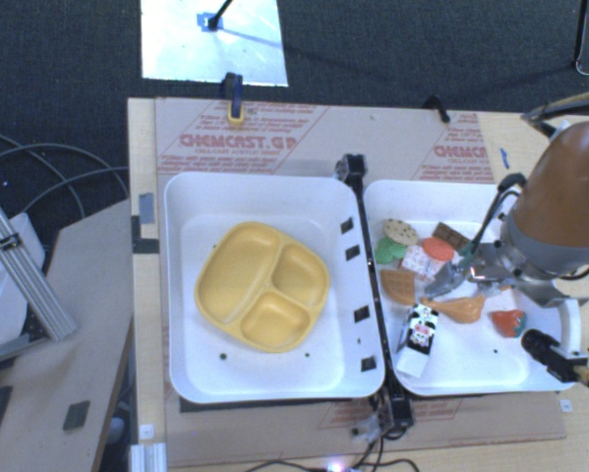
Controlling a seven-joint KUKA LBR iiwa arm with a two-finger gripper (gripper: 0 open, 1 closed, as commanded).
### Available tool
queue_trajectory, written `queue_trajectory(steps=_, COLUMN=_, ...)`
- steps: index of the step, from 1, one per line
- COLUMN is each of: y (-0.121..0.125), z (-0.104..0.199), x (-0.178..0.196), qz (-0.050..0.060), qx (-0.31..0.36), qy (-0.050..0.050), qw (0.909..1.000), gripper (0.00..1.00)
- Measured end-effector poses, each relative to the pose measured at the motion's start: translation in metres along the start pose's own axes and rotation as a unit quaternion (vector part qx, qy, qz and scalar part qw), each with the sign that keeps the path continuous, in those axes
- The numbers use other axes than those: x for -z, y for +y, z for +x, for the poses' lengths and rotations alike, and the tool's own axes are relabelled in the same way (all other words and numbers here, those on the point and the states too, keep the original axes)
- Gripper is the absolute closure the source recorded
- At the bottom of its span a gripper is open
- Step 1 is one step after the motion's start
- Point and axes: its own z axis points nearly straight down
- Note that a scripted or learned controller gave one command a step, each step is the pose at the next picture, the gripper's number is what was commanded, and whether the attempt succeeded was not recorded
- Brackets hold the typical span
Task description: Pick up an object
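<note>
**Tool low over crowded right bin**

The tool [458,271] hung among toy foods in the right bin [471,362]; its grip could not be told. A cookie [400,231], milk carton [419,337] and strawberry [508,323] crowded around. The yellow tray [263,285] filled the left bin [186,264].

The arm [569,195] runs off the right edge, and its wrist hides part of the right bin [471,367]

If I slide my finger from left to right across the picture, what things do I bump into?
Yellow tray → milk carton with the cow → pincer → small red toy.
</note>
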Motion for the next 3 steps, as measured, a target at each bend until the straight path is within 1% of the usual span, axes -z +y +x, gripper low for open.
queue_trajectory(steps=1, y=-0.009, z=-0.011, x=-0.079, qz=-0.007, qx=0.001, qy=0.0, qw=1.0, gripper=0.0)
queue_trajectory(steps=2, y=0.041, z=0.016, x=-0.103, qz=-0.003, qx=0.003, qy=0.0, qw=1.0, gripper=0.0)
queue_trajectory(steps=3, y=0.039, z=0.015, x=-0.093, qz=-0.001, qx=0.0, qy=0.0, qw=1.0, gripper=1.0)
